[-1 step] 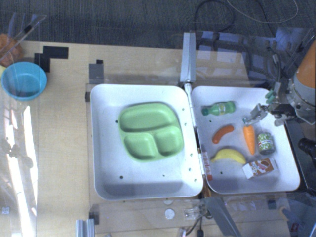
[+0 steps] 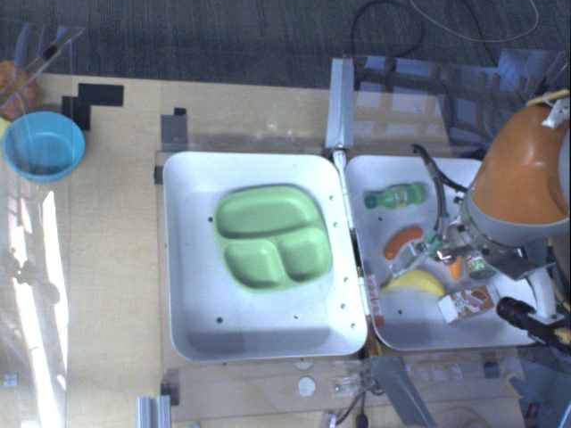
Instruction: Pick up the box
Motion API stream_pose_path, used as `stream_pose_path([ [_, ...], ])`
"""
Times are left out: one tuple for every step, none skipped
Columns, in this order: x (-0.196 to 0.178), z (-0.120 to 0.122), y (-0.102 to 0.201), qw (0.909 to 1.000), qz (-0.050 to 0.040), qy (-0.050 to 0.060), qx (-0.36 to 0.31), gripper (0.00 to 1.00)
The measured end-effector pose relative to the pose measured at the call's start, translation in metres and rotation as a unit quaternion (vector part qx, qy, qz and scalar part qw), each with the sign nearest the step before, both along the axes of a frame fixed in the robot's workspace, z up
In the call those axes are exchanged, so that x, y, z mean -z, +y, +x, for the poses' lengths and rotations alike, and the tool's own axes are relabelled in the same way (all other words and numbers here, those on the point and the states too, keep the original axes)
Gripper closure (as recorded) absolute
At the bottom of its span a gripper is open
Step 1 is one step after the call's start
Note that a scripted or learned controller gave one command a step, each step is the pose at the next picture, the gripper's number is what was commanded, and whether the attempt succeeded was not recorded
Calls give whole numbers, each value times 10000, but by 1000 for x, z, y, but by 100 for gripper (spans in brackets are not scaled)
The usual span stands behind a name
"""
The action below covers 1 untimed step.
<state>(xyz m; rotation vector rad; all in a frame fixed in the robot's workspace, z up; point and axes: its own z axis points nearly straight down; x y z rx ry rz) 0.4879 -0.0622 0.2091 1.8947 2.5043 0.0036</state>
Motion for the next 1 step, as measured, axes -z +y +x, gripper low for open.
stream_pose_path([
  [25, 65, 56, 9992, -1, 7, 396, 0],
])
